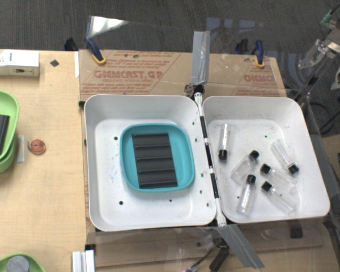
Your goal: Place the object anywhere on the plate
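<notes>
Resting on wood bench [45, 208]; bins [102, 203]

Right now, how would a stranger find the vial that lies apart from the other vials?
Look in the right white bin. Most clear, black-capped vials cluster in its lower right part. The lone vial lies near the bin's left wall, almost straight up and down in the picture, cap at the lower end.

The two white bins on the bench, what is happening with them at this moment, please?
Nothing is being handled right now. The left bin holds a teal plate with a dark ribbed insert lying on it. The right bin holds several clear vials with black caps, lying loose and scattered across its floor. None of the vials is on the plate yet, so the placing has not been done.
</notes>
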`<control>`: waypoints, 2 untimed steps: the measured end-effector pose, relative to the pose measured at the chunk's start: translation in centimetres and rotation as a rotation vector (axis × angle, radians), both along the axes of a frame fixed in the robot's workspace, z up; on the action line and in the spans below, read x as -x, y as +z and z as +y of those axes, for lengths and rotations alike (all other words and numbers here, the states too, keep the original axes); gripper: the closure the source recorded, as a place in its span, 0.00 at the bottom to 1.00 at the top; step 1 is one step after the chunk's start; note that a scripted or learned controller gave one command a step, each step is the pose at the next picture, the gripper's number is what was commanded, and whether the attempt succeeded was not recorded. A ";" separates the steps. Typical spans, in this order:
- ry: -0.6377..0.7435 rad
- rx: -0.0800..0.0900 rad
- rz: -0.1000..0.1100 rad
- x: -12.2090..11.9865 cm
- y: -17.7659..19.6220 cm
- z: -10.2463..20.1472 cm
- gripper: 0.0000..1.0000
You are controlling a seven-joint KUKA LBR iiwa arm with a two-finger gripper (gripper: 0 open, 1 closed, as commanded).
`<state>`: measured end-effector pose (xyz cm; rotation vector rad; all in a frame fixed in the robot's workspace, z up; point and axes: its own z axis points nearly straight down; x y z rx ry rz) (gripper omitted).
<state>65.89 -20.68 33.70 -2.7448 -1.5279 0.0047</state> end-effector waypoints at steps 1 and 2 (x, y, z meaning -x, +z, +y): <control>0.148 0.000 0.000 -0.1 8.7 -0.2 0.00; 0.083 -0.001 0.001 0.8 -3.9 1.3 0.00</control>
